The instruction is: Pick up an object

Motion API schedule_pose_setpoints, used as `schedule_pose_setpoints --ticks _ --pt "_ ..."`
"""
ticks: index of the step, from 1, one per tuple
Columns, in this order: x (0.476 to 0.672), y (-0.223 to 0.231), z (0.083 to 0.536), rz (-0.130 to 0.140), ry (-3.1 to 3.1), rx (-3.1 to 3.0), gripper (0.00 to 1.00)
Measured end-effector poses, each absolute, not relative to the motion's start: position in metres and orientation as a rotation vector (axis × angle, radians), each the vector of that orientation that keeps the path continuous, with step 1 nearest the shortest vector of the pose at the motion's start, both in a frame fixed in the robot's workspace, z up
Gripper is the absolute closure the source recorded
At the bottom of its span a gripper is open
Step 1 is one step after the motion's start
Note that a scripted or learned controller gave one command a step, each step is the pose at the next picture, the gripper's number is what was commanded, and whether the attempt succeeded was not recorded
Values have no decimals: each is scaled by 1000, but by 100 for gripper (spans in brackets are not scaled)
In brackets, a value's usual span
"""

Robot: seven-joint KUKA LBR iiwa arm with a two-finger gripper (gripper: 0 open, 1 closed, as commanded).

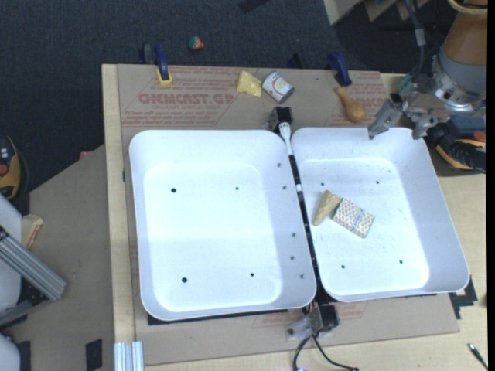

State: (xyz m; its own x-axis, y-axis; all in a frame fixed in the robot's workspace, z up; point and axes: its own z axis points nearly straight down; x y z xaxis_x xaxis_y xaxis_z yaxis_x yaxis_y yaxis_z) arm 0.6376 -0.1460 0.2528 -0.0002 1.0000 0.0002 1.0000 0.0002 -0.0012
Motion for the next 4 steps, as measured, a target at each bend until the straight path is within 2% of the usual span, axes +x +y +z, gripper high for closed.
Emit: schedule_pose_setpoints --ticks 1,2,3,4 --pt "637 -94 402 -21 -2241 -2225 0" --pt "636 -97 402 -4 -2228 -2223 100" --pt "614 -3 331 6 -2225 -2204 100" --pt "624 9 447 -18 -2234 -2225 100"
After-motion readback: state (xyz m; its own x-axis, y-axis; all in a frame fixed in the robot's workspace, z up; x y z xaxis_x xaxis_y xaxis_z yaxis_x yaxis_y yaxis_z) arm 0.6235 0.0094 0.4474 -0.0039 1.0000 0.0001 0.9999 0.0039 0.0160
